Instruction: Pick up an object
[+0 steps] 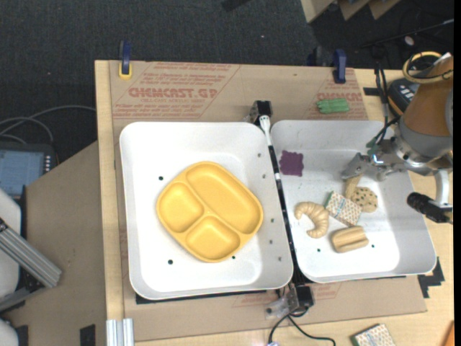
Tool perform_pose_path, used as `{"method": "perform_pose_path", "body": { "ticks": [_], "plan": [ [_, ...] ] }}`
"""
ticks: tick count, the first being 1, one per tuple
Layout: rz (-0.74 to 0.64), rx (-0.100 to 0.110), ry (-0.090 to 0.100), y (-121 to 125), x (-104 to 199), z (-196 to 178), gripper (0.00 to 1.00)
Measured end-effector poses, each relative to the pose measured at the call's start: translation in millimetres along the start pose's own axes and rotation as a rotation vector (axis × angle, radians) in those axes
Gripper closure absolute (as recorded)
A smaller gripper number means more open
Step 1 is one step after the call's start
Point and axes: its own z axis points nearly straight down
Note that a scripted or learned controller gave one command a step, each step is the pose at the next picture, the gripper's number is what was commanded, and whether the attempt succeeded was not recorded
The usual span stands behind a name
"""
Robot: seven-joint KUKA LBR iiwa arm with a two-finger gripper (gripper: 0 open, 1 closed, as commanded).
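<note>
The right bin (317, 139) holds several things. A purple square (292, 163) lies near its left wall. A croissant (313, 217), a patterned wrapped packet (343, 208), a chocolate-chip cookie (362, 197) and a tan bread roll (349, 238) cluster in the middle. My gripper (364, 166) hangs over the bin's upper right part, just above the cookie and to the right of the purple square. I see nothing held in it. The arm comes in from the right.
A yellow three-compartment plate (209, 211) sits in the middle of the left bin (144, 150). A green object (333, 107) lies on the cardboard behind the right bin. Blue clamps (126, 67) (338, 71) stand at the bench's back edge.
</note>
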Motion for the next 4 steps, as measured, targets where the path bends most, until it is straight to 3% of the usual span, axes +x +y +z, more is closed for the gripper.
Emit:
{"method": "perform_pose_path", "body": {
  "ticks": [1,2,3,4],
  "plan": [
    [-0.003,-0.005,-0.002,3.0,2.6,-10.6,1.0],
    [-0.004,0.004,0.001,-48.6,40.7,-95.1,1.0],
    [-0.003,-0.002,-0.001,-46.1,39.8,-95.7,0.0],
    [-0.002,-0.007,-0.001,-32.0,18.5,-1.1,0.0]
  ]
}}
